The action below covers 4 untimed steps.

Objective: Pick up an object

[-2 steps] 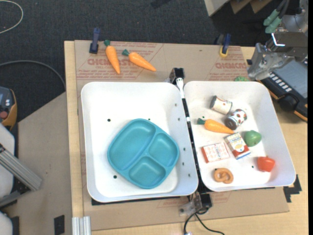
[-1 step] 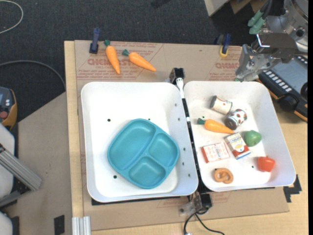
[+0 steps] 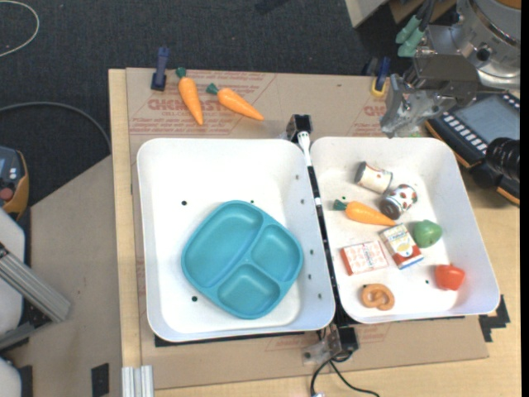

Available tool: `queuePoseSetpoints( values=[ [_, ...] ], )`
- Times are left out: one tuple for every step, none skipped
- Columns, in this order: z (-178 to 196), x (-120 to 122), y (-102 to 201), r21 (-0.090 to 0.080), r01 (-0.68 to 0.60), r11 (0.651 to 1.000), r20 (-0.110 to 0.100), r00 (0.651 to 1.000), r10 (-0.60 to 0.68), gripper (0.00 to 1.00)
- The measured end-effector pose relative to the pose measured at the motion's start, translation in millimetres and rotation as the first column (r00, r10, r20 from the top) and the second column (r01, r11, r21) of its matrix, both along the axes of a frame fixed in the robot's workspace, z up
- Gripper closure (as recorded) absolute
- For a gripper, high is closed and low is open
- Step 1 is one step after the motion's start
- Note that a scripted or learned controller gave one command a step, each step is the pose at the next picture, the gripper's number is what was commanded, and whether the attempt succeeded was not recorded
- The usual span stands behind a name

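Carrot (image 3: 369, 214), the orange one with the green top, is lying in the middle of the right bin (image 3: 471, 222), pointing right and just beside the small ball (image 3: 402, 198). It is looking light, stiff, smooth; the thick middle is offering the best hold. Gripper (image 3: 400, 116) is hovering over the bin's far rim, whether apart or together I cannot tell.

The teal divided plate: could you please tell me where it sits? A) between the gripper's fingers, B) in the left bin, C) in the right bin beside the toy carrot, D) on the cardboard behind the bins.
B: the teal divided plate lies flat in the left bin, while the right bin holds the small toy foods and the gripper hangs above that bin's far edge.
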State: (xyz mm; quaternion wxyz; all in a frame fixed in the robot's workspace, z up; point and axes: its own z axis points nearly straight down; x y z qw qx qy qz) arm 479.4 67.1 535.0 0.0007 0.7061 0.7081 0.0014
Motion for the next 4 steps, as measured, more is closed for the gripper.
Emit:
queuePoseSetpoints(
  values=[
    [0,0,34,0.000,-0.001,1.000,0.000,1.000,0.001,1.00],
    [0,0,6,-0.001,0.007,1.000,-0.002,1.000,-0.007,1.00],
    [0,0,38,0.000,0.000,1.000,0.000,1.000,0.000,1.00],
    [0,0,62,0.001,0.000,1.000,0.000,1.000,0.000,1.00]
  ],
)
